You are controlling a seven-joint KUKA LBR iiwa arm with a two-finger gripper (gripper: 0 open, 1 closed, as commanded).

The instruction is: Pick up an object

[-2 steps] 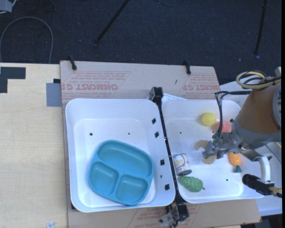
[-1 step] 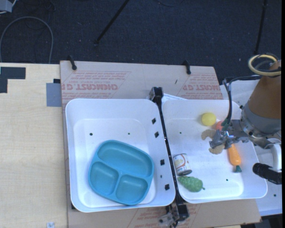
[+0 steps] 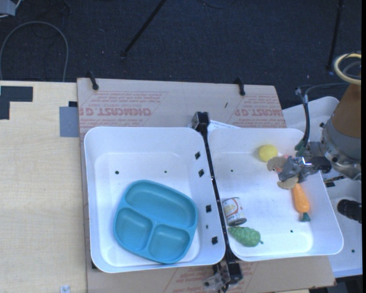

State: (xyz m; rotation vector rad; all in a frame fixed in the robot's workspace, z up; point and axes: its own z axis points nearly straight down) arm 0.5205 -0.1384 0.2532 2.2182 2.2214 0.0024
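In the right bin (image 3: 329, 237), a carrot (image 3: 301, 201) lies at centre right of the frame, its long axis nearly up-and-down, green end toward the bottom. The arm (image 3: 348, 127) reaches in from the right edge, its hand (image 3: 290, 174) low just above the carrot's upper end; I cannot tell whether it is apart or together.

two white bins sit side by side: the left bin (image 3: 100, 163) and the right bin (image 3: 329, 240). one blue divided plate (image 3: 155, 220) lies in the left bin. the right bin holds one yellow ball (image 3: 268, 152), one orange carrot (image 3: 301, 200), one small can (image 3: 232, 210) and one green bumpy toy (image 3: 244, 236).
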